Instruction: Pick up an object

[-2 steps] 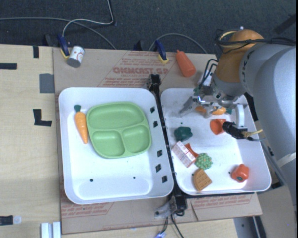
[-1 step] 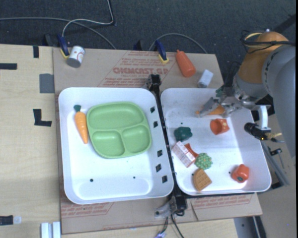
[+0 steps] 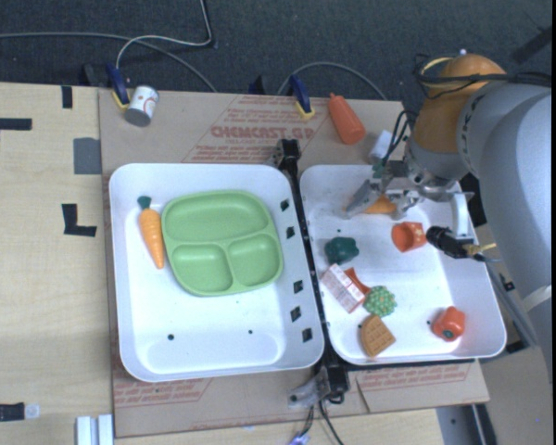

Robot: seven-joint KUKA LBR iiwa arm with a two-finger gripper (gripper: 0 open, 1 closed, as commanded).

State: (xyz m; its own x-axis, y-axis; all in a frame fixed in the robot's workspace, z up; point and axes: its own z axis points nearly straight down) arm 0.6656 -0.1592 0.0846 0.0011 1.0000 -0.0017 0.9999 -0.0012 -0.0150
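Observation:
My gripper (image 3: pixel 374 198) hangs over the upper part of the right bin (image 3: pixel 473 290), near its back wall. A small orange piece (image 3: pixel 383 208) shows right at the gripper's tip; whether it is gripped I cannot tell. Just right of it and lower lies an orange cup (image 3: pixel 408 236). A dark green lump (image 3: pixel 341 247) sits below and left of the gripper. Further toward the front are a red and white packet (image 3: pixel 343 286), a green dotted ball (image 3: pixel 380 300), a brown waffle-like piece (image 3: pixel 376 336) and a red pepper (image 3: pixel 448 324).
The left bin (image 3: pixel 130 295) holds a green divided plate (image 3: pixel 224 241) and a toy carrot (image 3: pixel 151 233). Behind the bins an orange object (image 3: pixel 347 119) and a white can (image 3: pixel 142 105) lie on the cardboard. The arm (image 3: pixel 500 156) covers the right bin's far right side.

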